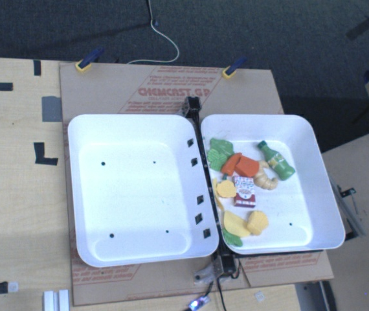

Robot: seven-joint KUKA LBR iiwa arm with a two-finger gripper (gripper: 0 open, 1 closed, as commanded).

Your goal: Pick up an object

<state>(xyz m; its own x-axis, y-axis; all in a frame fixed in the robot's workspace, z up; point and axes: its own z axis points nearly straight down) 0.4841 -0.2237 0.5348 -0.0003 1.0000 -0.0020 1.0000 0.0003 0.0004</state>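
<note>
White bins side by side, toys heaped in the right one

Left bin point(81, 193) offers a bare floor. In the right bin point(324, 193), the toys hug the inner wall: nearest, yellow pieces point(246, 223) over a green scrap point(232, 238), then a red-and-white packet point(244, 191), an orange block point(243, 166) and a green bottle point(276, 160). Its outer half stays open. Farther off, a cardboard sheet point(171, 89). Whether the gripper is apart or together cannot be told

A wooden bench point(16, 193) bears a cardboard sheet point(165, 89); 2 white bins point(84, 173) sit on it.
</note>
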